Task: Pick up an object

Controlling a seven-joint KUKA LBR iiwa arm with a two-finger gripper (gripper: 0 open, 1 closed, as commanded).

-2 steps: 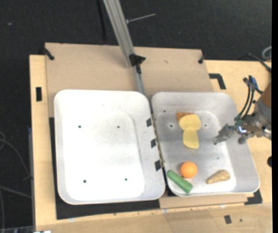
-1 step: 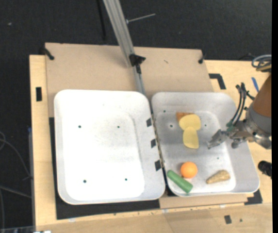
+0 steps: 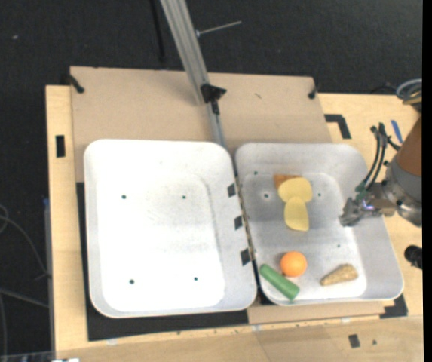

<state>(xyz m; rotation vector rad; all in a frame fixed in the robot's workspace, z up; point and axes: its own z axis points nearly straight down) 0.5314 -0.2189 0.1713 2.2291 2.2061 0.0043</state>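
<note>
The right bin [image 3: 366, 173] holds a yellow banana-like piece [image 3: 296, 203] lying over a small orange-brown item [image 3: 280, 179] near its middle. Toward the front lie an orange ball [image 3: 293, 264], a green cylinder [image 3: 279, 283] at the front left corner, and a tan croissant-like piece [image 3: 339, 275]. My gripper [image 3: 351, 214] hangs over the bin's right side, to the right of the yellow piece and apart from it. Nothing shows between its fingers.
The left bin [image 3: 99, 202] sits beside the right one on the wooden bench. A slanted metal pole [image 3: 189, 44] rises behind the bins. Cables [image 3: 381, 145] trail near the arm at the right edge.
</note>
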